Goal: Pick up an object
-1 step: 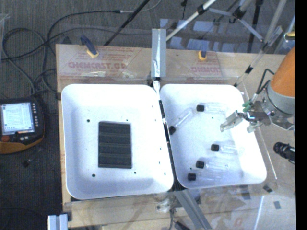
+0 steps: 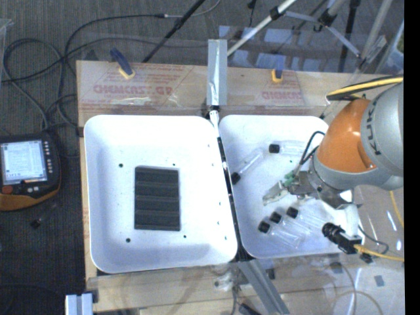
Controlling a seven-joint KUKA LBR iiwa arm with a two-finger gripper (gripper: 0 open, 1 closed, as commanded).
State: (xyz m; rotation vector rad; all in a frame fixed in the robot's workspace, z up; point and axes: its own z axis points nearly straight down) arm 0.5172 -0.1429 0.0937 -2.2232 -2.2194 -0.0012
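Nearest the lens, the grey arm with its orange band fills the right side, reaching down into the right bin. Going from the left: a handheld controller with a lit screen lies on the floor, far to the left of the tool. Next comes the left bin, well left of the tool, holding a black ribbed block laid flat with its long side running away from the camera.

Across the divider, the right bin holds a scatter of small clear tubes with black caps. One clear tube lies slanted up and to the left of the tool. A single black cap sits above the tool, toward the far wall. Three capped tubes lie just below the tool on its near side, their lengths slanting down to the right.

The tool hangs low over the middle of the right bin, its pale fingers pointing left with something small and green beside them. Whether it is released or clenched I cannot tell; the wrist hides too much, and nothing can be seen caught between the fingers.

My judgement is that the closest candidates are the capped tubes just toward the camera from the tool, so the coming move turns on a short shift that way, with the fingers set across a tube's slanted length.
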